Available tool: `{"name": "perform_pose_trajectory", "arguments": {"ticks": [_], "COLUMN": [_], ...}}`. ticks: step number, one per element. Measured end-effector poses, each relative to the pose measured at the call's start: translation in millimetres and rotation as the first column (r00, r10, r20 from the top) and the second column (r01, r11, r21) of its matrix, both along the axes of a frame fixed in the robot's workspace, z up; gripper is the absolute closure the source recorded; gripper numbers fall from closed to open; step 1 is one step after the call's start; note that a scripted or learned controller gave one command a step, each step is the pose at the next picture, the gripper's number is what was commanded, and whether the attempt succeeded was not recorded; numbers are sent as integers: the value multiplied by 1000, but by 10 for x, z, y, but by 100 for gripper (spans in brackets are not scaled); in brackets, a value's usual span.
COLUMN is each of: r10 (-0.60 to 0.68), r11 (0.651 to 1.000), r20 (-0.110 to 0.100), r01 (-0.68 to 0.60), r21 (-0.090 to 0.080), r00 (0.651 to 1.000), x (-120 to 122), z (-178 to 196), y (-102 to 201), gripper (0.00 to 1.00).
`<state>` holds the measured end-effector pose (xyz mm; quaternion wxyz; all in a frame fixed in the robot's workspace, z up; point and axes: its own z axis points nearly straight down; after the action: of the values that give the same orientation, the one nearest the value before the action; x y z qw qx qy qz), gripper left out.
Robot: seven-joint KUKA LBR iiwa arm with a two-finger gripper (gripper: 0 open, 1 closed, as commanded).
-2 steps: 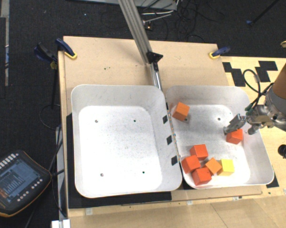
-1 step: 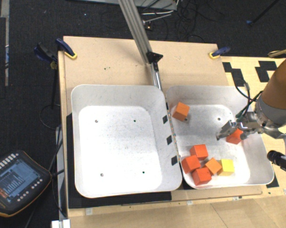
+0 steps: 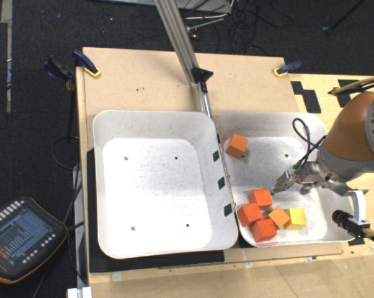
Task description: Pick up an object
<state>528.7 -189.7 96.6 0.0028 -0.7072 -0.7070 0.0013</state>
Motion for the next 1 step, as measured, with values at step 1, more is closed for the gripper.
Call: {"name": "perform_pose_trajectory", "arguments": {"ticks": [1], "r10": [0], "r11": [1000], "r20": [8], "r01": [0], "r21": [-3], "r00": [1000], "x": [18], "z": [140], "y": [-11], "gripper": [100]}}
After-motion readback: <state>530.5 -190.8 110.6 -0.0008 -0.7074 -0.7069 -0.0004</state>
